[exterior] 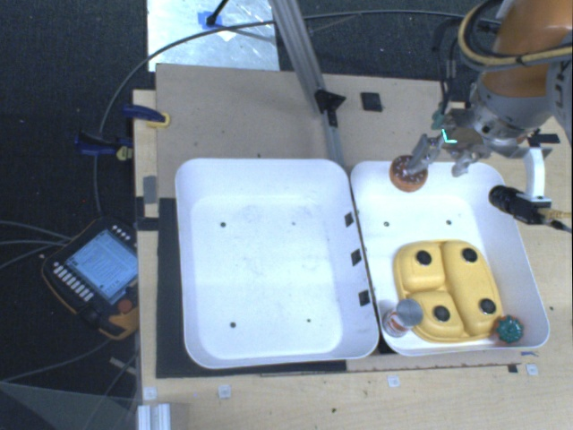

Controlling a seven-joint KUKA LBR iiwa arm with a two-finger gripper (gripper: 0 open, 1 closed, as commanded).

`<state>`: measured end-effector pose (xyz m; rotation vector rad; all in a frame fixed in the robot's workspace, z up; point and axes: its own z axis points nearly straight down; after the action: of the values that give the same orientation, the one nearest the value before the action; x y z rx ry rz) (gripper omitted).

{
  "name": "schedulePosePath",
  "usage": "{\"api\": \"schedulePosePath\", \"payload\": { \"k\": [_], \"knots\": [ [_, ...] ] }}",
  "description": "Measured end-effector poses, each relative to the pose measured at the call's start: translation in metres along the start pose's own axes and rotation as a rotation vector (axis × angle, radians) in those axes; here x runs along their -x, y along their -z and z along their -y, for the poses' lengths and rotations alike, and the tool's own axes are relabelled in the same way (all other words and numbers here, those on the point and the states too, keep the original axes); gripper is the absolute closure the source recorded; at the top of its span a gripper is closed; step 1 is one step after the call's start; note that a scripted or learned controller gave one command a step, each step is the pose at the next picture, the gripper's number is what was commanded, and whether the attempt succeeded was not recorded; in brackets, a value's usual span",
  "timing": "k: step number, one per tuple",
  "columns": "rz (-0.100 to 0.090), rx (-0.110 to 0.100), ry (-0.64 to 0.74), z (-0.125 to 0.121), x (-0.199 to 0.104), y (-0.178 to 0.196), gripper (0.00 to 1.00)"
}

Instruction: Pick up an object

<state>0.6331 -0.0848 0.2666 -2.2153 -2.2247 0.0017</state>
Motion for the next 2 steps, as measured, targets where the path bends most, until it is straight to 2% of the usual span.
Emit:
{"api": "schedulePosePath", "payload": {
  "k": [1,2],
  "knots": [
    [0.0,0.004,0.0,-0.001,0.0,0.002,0.0],
    [0.001,0.0,-0.001,-0.001,-0.004,-0.06,0.0]
  ]
}}
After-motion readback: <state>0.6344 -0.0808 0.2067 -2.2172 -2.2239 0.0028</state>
